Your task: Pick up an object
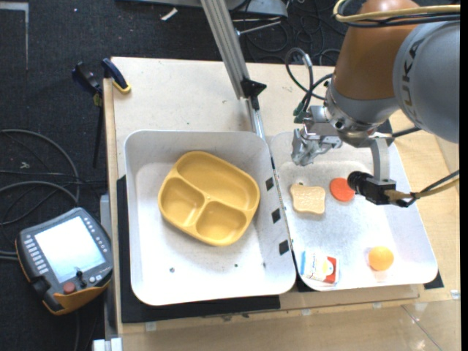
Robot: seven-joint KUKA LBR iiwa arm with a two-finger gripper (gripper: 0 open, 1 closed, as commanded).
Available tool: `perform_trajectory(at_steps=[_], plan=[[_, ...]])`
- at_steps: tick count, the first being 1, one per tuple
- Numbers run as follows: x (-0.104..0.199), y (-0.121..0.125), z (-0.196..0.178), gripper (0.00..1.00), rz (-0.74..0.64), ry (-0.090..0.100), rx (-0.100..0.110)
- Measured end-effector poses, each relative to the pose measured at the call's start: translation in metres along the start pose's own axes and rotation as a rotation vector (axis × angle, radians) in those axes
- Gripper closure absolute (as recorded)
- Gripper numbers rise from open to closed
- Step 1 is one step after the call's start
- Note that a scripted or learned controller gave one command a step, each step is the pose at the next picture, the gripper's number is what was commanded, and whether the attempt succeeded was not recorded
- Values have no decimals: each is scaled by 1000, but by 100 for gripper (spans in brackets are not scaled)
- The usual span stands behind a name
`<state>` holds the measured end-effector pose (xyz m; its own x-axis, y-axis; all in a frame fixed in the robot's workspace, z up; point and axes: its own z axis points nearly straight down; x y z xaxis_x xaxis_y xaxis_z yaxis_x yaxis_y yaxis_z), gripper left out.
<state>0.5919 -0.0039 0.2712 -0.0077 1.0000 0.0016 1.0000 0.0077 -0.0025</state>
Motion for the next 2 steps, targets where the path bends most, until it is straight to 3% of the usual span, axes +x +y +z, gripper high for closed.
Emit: perform_trajectory(at_steps=[2], plan=[[90, -14, 35, 100, 0, -1, 1]])
